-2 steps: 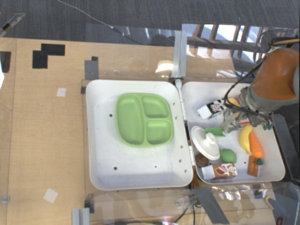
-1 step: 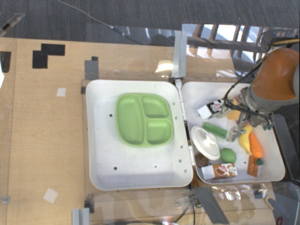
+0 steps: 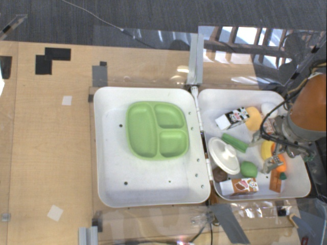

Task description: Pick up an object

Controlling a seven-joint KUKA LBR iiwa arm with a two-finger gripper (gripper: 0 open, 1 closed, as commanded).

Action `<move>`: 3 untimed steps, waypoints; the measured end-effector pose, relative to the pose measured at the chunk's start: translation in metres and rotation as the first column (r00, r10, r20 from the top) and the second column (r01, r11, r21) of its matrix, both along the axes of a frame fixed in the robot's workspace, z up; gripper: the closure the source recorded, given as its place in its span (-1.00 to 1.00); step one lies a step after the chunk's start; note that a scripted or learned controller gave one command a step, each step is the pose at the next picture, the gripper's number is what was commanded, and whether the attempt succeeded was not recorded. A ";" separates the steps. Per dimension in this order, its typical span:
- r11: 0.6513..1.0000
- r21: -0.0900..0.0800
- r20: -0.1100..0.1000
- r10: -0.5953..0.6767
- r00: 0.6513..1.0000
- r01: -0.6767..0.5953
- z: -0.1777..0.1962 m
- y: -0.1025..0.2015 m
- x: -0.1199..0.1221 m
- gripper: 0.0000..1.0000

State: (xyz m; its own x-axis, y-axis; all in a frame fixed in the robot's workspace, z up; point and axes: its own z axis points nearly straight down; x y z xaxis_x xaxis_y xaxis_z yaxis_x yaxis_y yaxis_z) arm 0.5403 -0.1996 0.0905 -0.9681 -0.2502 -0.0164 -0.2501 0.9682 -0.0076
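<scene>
A: Start at the near edge. What lies at the front of the right bin (image 3: 305, 188)?

B: A small brown-and-white carton (image 3: 244, 186) along the front wall, and an orange carrot-like toy (image 3: 276, 180) to its right. Just behind the carton sits a green ball (image 3: 249, 168), and left of that a white bowl (image 3: 225, 156) tipped against the divider.

A: And the gripper?

B: The gripper (image 3: 273, 161) hangs low over the right side of that bin, above the orange toy and beside a yellow banana-shaped piece (image 3: 266, 149). Its metal fingers are a small, cluttered shape, so whether they are apart or together cannot be told, and nothing can be seen clamped between them.

A: So which step is this?

B: It looks like the descent onto a target, with the grasp not yet made. No object is lifted; all rest on the bin floor.

A: Further back?

B: A green stick (image 3: 234, 142) lies behind the bowl, then a white-and-black packet (image 3: 231, 118) next to a yellow block (image 3: 253, 117) near the far wall. The left bin (image 3: 110, 188) bears a green divided plate (image 3: 156, 129).

A: What does the next move call for?

B: Probably settling on one piece, the banana or the orange toy, since they crowd together. The fingers would need to straddle just one, close firmly, then rise straight up clear of the neighbours.
</scene>
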 end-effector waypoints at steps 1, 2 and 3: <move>1.000 -0.001 0.017 0.005 1.000 -0.005 0.012 0.002 0.007 1.00; 1.000 0.000 0.016 0.006 1.000 -0.006 0.012 0.002 0.006 -1.00; 1.000 -0.002 -0.004 0.009 1.000 -0.009 0.000 0.009 0.008 -1.00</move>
